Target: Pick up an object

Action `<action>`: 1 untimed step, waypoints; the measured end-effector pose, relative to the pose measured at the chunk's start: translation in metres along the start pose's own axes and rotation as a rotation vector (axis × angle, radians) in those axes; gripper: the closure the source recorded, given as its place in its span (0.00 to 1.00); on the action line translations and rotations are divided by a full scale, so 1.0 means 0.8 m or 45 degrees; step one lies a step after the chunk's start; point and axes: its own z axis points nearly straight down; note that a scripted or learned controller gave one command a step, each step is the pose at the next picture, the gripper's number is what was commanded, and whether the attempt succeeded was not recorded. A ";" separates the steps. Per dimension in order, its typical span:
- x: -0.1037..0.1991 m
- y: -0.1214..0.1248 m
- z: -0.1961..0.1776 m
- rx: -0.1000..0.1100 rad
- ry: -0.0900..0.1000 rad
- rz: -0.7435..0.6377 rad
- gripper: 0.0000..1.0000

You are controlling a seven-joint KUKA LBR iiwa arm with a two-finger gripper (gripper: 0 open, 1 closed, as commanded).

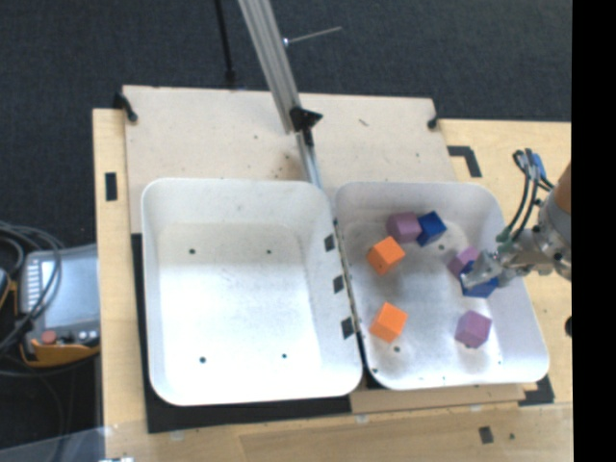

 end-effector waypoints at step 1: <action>0.056 0.019 0.010 0.008 0.004 -0.003 1.00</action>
